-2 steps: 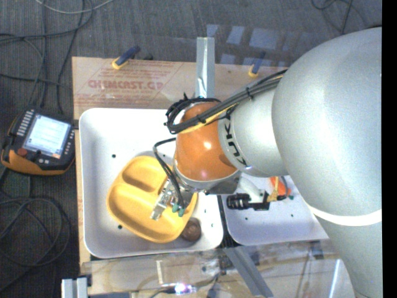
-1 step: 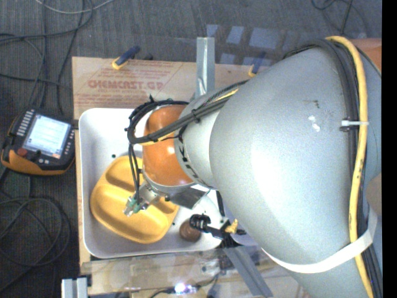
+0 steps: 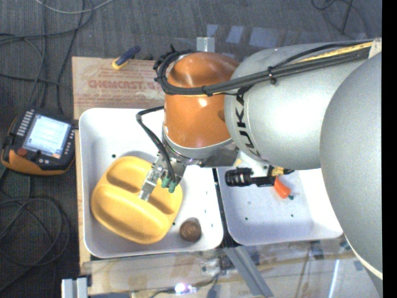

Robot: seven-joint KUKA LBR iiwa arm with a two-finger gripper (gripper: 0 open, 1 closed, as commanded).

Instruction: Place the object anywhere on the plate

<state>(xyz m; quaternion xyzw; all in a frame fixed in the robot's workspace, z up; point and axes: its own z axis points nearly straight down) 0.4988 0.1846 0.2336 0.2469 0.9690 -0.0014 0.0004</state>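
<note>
jaws: apart, nothing seen between them
gripper (image 3: 158,184): over the right edge of the yellow plate (image 3: 127,207)
yellow plate: in the left bin (image 3: 93,126), toward its near edge
brown round object (image 3: 190,229): left bin's near right corner, just beside the plate
orange object (image 3: 281,189): right bin (image 3: 291,225), far edge

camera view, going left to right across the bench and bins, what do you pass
handheld controller beside the bench → yellow plate in the left bin → small brown object in that bin's near right corner → small orange object in the right bin
</note>
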